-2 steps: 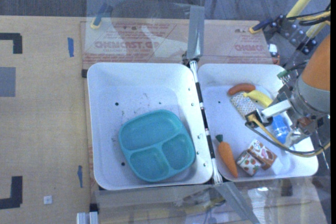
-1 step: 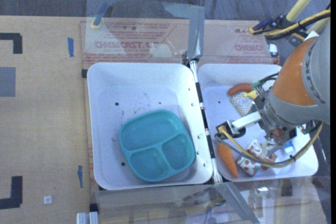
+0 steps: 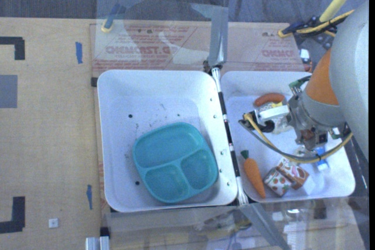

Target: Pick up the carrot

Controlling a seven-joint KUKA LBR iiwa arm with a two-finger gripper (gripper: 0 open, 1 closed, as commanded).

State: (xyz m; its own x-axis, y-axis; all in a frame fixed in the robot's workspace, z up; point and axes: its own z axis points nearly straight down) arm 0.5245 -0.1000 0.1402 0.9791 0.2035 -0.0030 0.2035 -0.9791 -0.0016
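Orange toy carrot with green top (image 3: 252,177) lies in the right shallow white bin (image 3: 234,88), hard against its left wall near the front corner, tip toward the front; a small printed carton (image 3: 285,177) sits just beside it. Grey arm's two-finger gripper (image 3: 309,140) hangs above the bin's middle, right of the carrot; whether it is wide or closed, cannot tell. Wall contact probably crowds any grasp. Left white bin (image 3: 117,91) holds a teal divided plastic plate (image 3: 174,162). Bins rest on a tan wooden bench (image 3: 47,143); grey floor beyond.
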